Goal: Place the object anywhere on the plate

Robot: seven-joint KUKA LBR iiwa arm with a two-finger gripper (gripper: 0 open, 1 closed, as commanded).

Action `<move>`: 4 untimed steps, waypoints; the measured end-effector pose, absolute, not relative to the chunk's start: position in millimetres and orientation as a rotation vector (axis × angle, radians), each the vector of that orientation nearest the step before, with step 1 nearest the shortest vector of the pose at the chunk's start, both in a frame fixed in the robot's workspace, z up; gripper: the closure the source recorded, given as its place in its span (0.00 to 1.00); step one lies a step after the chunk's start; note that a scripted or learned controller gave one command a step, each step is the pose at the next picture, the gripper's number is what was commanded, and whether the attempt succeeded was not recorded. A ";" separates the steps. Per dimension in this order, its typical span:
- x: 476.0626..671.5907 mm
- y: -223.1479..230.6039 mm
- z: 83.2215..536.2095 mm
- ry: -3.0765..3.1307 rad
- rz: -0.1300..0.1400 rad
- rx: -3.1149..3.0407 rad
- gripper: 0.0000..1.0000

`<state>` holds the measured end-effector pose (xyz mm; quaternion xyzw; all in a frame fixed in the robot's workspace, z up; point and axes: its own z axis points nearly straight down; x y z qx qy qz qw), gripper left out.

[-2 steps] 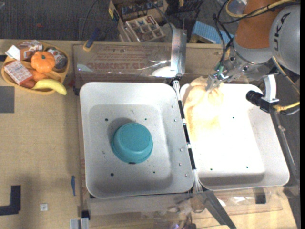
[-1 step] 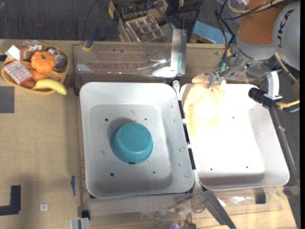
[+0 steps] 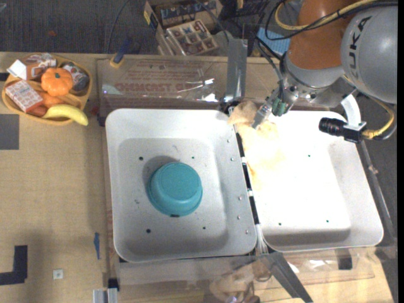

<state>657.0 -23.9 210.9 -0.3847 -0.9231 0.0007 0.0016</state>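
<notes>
**Arm at the bins' far edge, teal plate well off to one side**

The counter (image 3: 50, 188) carries two shallow white bins side by side. The KUKA arm (image 3: 353, 43), grey with an orange band, reaches in from the right of the view and angles down toward the far edge of the bins, near where they meet.

The right bin (image 3: 315, 188) spreads out below the gripper, toward the near edge of the view. Its floor is pale and washed with a yellowish glare close under the gripper. The left bin (image 3: 126, 137) lies to the gripper's left in the view — its near inner corner sits almost under the gripper.

The teal plate (image 3: 176, 188), round and shown upside-up or down cannot be told, rests on the floor of the left bin, well apart from the gripper, down and to the left of it in the view.

A shallow dish of toy food (image 3: 44, 93) — an orange pumpkin, a yellow banana, small boxes — stands on the counter far to the gripper's left.

The gripper (image 3: 262, 113) hangs over the far corner of the right bin, just beside the divide between the bins. A small pale tan object (image 3: 245, 113) sits right at the gripper's tip, on its left side, touching or nearly touching it. Whether the fingers are apart, together, or closed on that object cannot be told, since the tip is small and blurred against the glare.
</notes>
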 end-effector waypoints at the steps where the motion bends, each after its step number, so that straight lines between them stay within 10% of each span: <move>1: 648.9 17.4 204.0 -3.078 -0.001 -0.615 1.00; 4: 637.2 158.2 215.5 -3.144 -0.004 0.005 1.00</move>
